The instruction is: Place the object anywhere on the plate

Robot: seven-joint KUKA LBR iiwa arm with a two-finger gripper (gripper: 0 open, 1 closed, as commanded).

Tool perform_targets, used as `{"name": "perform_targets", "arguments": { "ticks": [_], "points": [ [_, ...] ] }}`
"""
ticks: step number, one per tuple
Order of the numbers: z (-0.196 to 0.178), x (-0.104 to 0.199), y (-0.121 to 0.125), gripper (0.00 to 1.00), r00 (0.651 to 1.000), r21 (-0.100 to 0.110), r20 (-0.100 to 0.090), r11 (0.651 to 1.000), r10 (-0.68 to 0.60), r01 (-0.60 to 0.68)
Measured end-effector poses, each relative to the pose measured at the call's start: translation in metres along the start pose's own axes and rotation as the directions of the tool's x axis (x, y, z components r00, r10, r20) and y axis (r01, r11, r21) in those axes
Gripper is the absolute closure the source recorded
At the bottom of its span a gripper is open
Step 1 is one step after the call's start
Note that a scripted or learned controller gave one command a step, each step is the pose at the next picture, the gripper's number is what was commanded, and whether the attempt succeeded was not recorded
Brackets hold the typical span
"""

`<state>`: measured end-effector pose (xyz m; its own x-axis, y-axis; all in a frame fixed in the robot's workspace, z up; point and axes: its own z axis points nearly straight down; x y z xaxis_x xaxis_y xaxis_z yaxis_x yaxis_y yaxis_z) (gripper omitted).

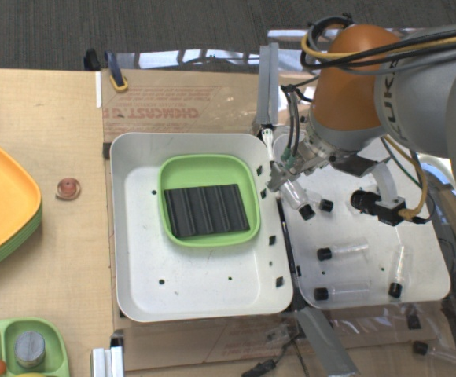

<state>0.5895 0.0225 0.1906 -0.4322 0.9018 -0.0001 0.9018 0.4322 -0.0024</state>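
A green square plate (248, 181) lies in the left white bin (134, 273), toward its back. A dark grey ribbed rectangular object (208, 210) rests flat on the plate and covers most of its middle. My gripper (285, 177) hangs below the orange band of the arm (354, 69), just over the divide between the two bins and at the plate's right edge. A clear tube with a black cap (299, 200) lies right under or beside the gripper in the right bin (424, 285). I cannot make out whether it is touching the gripper.
Several more clear black-capped tubes lie in the right bin, among them one (344, 251) and another (399, 270). A stack of orange plates (4, 203), a small red knob (69, 188) and a green compartment tray (16, 345) sit on the bench at left.
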Motion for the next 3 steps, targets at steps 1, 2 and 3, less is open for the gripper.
{"name": "perform_targets", "arguments": {
  "ticks": [1, 2, 3],
  "points": [
    [0.0, 0.0, 0.0, 0.0, 1.0, 0.0, 0.0, 1.0, 0.0, 0.0],
    [0.0, 0.034, 0.01, 0.0, 1.0, 0.001, 0.0, 1.0, -0.006, 0.006],
    [0.0, 0.002, 0.014, 0.0, 0.999, -0.001, 0.001, 0.999, 0.036, -0.036]
  ]
}}
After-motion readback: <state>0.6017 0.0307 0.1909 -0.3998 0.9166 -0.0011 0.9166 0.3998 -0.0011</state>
